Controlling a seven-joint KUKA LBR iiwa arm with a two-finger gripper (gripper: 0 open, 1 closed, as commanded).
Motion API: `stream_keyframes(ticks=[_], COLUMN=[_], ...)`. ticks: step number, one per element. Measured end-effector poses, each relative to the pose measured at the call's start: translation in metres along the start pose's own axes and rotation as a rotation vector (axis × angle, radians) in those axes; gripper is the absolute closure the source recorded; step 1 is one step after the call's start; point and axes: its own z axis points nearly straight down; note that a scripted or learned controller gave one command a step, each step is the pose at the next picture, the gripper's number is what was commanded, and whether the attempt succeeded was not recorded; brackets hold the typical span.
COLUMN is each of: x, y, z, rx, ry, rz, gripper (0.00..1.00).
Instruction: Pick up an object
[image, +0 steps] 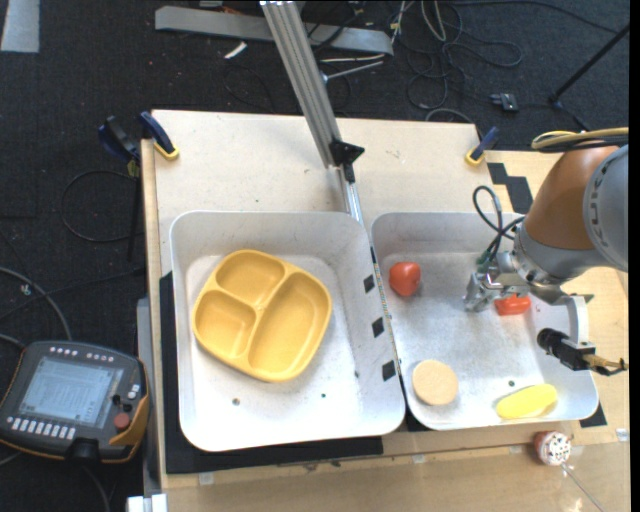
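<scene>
Nearest me, a yellow lemon-like object (526, 402) lies in the right bin (452, 422). My end effector (487, 291) hovers beside a small red-orange block (512, 305); I cannot tell its grip state.

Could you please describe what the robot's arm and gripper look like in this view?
The arm is bulky and rounded, grey with a broad orange band above the wrist. Dark cables loop beside the wrist. The gripper is a small silver-grey metal unit with a red-orange part next to it.

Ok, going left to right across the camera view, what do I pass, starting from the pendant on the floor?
Teach pendant → yellow divided plate → red object → round tan disc → gripper, low in the right bin → yellow object
</scene>
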Motion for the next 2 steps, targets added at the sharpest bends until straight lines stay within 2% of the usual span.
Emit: stream_keyframes(ticks=[1, 2], x=[-0.029, -0.027], y=[0.002, -0.027], z=[-0.007, 0.001], rx=[0.001, 0.001], ry=[0.005, 0.007], rz=[-0.002, -0.004], gripper=[1.0, 1.0])
